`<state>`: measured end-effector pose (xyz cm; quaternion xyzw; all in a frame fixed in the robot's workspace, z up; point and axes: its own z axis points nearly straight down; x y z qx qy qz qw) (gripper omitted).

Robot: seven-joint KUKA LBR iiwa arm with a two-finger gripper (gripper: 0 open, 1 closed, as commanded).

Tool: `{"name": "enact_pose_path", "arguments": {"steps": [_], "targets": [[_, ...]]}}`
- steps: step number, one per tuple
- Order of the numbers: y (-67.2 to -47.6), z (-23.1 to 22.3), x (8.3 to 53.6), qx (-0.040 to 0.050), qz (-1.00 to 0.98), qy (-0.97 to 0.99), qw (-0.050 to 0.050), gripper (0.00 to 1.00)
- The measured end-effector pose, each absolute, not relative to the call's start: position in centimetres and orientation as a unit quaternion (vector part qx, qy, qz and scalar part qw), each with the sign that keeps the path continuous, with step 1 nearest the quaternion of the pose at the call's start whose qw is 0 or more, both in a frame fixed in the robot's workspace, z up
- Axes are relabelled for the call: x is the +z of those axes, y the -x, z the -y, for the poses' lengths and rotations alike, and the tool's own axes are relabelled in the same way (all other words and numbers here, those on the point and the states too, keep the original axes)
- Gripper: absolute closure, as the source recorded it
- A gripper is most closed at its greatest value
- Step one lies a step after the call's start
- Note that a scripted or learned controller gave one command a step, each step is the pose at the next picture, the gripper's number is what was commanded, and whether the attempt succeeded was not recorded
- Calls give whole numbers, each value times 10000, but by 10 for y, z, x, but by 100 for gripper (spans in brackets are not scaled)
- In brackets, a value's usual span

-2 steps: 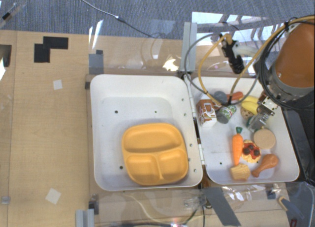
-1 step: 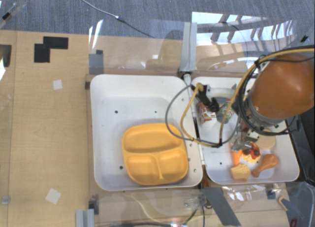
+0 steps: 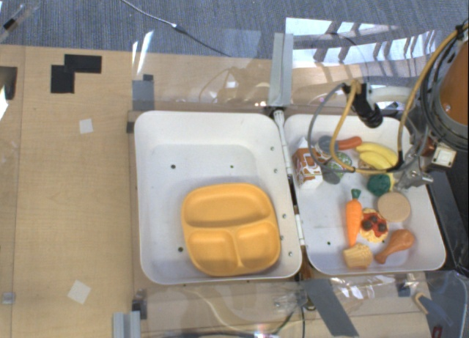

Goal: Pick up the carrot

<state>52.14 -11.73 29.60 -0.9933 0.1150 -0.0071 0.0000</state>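
The carrot (image 3: 354,217), orange with a green top, lies upright in the view near the middle of the right bin (image 3: 322,252). It rests on the bin floor with a red-topped toy (image 3: 374,225) against its right side. My gripper (image 3: 412,174) hangs low at the bin's right wall, at the end of the grey and orange arm (image 3: 451,98). It is well to the right of the carrot and a little beyond it. Nothing of the carrot is at the gripper. Looping cables (image 3: 330,131) hang over the far half of the bin.
Around the carrot lie a banana (image 3: 377,156), a sausage (image 3: 347,143), a small box (image 3: 308,167), a dark round piece (image 3: 331,169), a green piece (image 3: 379,183), a tan disc (image 3: 394,207), a drumstick (image 3: 396,243) and a cracker (image 3: 357,257). The left bin (image 3: 157,153) holds a yellow divided plate (image 3: 196,237).
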Motion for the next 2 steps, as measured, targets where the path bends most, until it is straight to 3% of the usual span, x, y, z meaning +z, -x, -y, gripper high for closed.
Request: {"name": "enact_pose_path", "arguments": {"steps": [1,2], "targets": [[-509,210,233,-10,-1107,9938,12,100],[-514,204,248,-93,-1055,9944,27,100]]}}
